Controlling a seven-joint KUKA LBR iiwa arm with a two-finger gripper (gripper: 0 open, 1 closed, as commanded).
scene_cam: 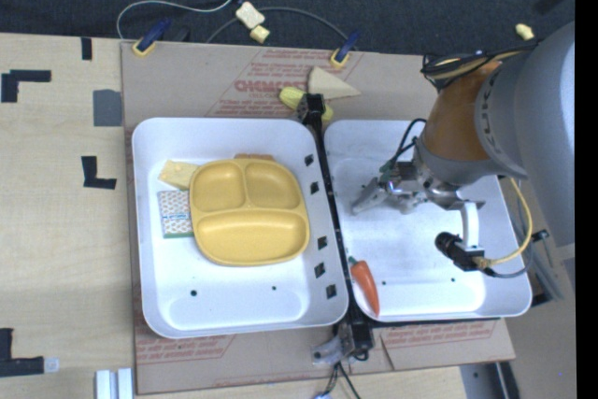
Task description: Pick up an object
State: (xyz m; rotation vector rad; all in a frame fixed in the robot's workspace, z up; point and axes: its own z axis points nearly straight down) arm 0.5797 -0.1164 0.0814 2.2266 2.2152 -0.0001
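An orange carrot-shaped object (364,286) lies at the front left corner of the right bin (420,294). A yellow divided plate (249,210) sits in the left bin (224,304), with a pale yellow piece (176,172) and a small checked packet (174,212) beside its left edge. My gripper (371,195) hangs low over the upper left part of the right bin, pointing left, well behind the carrot. Nothing shows between its fingers (361,203).
The grey arm with its orange band (458,121) covers the right bin's upper right. A black divider with clips (322,201) runs between the bins. A yellow wedge (332,84) and cables lie on the cardboard behind the bins.
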